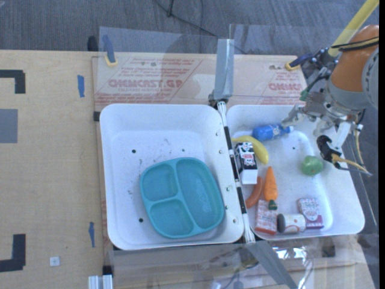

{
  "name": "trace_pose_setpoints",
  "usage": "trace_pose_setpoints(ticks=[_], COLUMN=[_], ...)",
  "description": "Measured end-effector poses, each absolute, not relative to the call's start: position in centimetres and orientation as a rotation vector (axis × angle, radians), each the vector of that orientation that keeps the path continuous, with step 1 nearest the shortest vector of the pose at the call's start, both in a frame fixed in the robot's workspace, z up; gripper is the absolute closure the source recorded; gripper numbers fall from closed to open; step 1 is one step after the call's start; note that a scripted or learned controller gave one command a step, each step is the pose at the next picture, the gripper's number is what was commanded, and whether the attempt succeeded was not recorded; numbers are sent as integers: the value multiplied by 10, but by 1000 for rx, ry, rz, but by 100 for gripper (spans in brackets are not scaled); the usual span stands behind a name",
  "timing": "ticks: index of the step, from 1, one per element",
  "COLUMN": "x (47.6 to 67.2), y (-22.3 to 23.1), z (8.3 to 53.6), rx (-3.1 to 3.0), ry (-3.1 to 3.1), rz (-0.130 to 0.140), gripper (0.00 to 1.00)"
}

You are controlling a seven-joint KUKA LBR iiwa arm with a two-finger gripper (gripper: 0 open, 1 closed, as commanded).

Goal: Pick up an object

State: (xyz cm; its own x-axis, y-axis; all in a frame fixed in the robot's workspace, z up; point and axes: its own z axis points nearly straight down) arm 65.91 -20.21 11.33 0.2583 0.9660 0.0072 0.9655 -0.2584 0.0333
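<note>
Where the bench [48, 161] starts at left, it is bare wood with blue tape bits and black marks. Left bin [111, 125]: one teal three-part tray [180, 197] lying flat toward the near side, with dark specks on the floor around it. Right bin [346, 212] holds all the loose objects. A small black-and-white box [246, 159] sits by the divider, touching a banana [257, 149] just behind it. A thin orange stick [255, 194] leans on a carrot [271, 184], and a red-white packet [264, 217] lies at the near edge. A blue bottle [267, 131] lies on its side at the far end, cap pointing right. A white roll [290, 223] and a red pouch [310, 212] sit beside each other at the near edge. A green ball [311, 165] sits alone, right of centre. The gripper [313, 116] hangs over the far right corner, near the bottle's cap. Nothing is seen in it, and I can't tell if the jaws are spread or closed. The arm [355, 65] comes in from the right.
</note>
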Motion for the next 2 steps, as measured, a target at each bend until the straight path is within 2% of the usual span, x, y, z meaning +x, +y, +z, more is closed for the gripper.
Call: trace_pose_setpoints(ticks=[1, 2], x=[631, 656], y=[-205, -177], z=[162, 98], rx=[2605, 2577], ry=[1750, 1791], rz=[2, 3], gripper=[0, 0])
